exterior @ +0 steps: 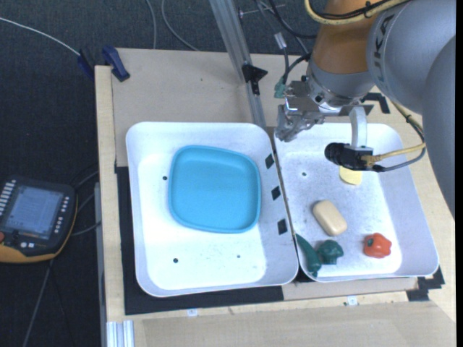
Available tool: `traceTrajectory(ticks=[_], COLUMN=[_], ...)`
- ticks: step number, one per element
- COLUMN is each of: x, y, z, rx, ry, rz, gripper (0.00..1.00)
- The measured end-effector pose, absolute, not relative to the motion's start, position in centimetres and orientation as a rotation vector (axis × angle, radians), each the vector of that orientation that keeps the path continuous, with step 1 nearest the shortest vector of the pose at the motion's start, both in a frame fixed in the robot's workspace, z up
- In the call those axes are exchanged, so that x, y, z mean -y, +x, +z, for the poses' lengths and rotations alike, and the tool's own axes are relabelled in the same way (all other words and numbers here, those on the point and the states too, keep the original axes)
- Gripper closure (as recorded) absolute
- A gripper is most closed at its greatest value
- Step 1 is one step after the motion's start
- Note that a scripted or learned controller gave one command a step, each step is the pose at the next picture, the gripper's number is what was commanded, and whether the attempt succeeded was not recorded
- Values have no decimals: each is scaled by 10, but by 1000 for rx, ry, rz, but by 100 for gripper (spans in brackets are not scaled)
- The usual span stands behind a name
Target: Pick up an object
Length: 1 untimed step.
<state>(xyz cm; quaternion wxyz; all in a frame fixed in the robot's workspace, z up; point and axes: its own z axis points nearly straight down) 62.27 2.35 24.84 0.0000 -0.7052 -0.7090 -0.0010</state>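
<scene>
No readable writing or brand marks. Gripper (291,127) over far-left corner of right bin (412,226), metallic; finger state cannot tell. Right bin, glossy white plastic, holds: tan rounded oblong block (329,217) at centre, red tomato-shaped toy (376,245) near right, dark green lumpy toy (322,254) near left, yellow piece (351,176) far. Left bin (148,266) holds smooth blue rounded-square plate (214,189).

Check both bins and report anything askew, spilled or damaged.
Nothing looks spilled or broken. The blue plate lies flat in the left bin. One oddity: the green toy sits jammed into the right bin's near-left corner, against the wall.
</scene>
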Motion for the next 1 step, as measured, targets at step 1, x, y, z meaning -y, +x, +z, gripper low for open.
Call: traceTrajectory(ticks=[1], x=[-74], y=[637], z=[237], rx=[2226], ry=[-2216], rz=[-1], gripper=[100])
